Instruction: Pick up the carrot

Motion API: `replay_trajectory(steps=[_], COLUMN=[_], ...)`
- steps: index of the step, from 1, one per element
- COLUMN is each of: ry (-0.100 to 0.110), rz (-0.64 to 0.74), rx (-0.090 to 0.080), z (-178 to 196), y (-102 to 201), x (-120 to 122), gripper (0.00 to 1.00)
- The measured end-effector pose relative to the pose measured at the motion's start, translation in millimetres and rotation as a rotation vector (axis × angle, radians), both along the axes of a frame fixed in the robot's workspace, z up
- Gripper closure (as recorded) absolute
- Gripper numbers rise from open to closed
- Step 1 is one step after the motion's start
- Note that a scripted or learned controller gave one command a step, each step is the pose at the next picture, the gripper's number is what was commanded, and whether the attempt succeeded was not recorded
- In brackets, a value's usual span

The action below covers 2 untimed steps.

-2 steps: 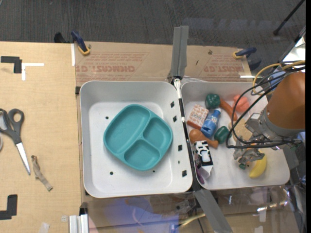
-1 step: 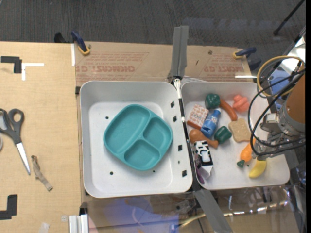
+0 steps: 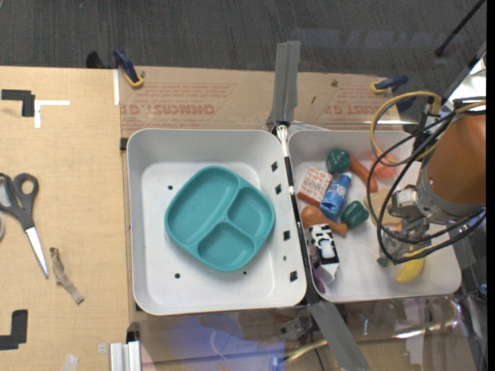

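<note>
Lemon [image 3: 409, 270] sits nearest in the right bin [image 3: 363, 284], below the end effector [image 3: 404, 226], whose opening I cannot tell. Carrot [image 3: 363, 174] lies far-left of it among toys, apparently ungrasped; the pick seems still ahead.

Orange band [image 3: 466, 161] above grey metal wrist [image 3: 410, 207]; yellow and black cables [image 3: 384, 130] loop alongside.

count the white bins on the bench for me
2. The left bin holds a teal divided plate; the right bin, touching it, holds the toys under the arm.
</note>
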<state>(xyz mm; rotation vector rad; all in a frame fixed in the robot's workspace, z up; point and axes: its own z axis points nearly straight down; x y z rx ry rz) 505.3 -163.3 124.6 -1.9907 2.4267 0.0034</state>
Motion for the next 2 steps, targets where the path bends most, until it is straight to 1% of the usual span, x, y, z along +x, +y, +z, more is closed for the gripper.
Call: replay_trajectory(steps=[1, 2], ry=[-0.002, -0.003], rz=[0.291, 0.61], rx=[0.001, 0.002], z=[157.3, 242.5], y=[-20.5, -55.1], x=[18.5, 32.0], gripper=[1.0, 1.0])
